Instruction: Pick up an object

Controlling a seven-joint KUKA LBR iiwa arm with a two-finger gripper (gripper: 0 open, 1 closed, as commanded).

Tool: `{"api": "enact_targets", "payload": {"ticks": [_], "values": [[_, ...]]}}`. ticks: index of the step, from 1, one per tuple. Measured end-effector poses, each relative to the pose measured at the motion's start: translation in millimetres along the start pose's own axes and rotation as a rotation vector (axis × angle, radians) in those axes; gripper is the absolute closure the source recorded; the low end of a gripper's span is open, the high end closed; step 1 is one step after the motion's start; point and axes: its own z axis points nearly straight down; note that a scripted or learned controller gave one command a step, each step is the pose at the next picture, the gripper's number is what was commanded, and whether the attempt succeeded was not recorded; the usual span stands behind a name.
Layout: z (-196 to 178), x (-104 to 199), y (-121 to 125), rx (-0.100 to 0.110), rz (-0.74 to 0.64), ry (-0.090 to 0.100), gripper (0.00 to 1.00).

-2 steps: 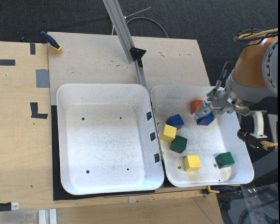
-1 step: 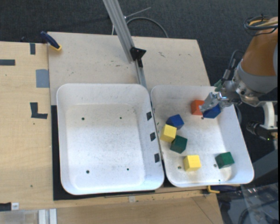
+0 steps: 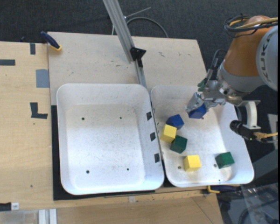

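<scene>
Blue block [image 3: 198, 111] sits pinched in the end effector [image 3: 199, 107], fingers closed on it, above the right bin [image 3: 238, 171] toward its far side. It looks lifted clear of the bin floor, but the height is hard to judge. Step in hand, as I read it: grasp made, lift under way.

Next move calls for raising straight up with the grip kept firm, since only a corner-ish part of the block shows below the fingers and it could slip.

Other blocks lie on the right bin floor: second blue block [image 3: 176, 121], yellow block [image 3: 168, 133] touching it, dark green block [image 3: 178, 144] just beside, another yellow block [image 3: 192, 162] nearer, green block [image 3: 224, 159] near right. Left bin [image 3: 65, 97] beside it on the tabletop [image 3: 93, 55].
</scene>
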Motion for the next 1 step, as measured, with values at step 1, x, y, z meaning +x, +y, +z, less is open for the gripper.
{"api": "enact_targets", "payload": {"ticks": [1], "values": [[12.4, 54.0, 10.1, 0.001, -0.001, 0.001, 1.00]]}}
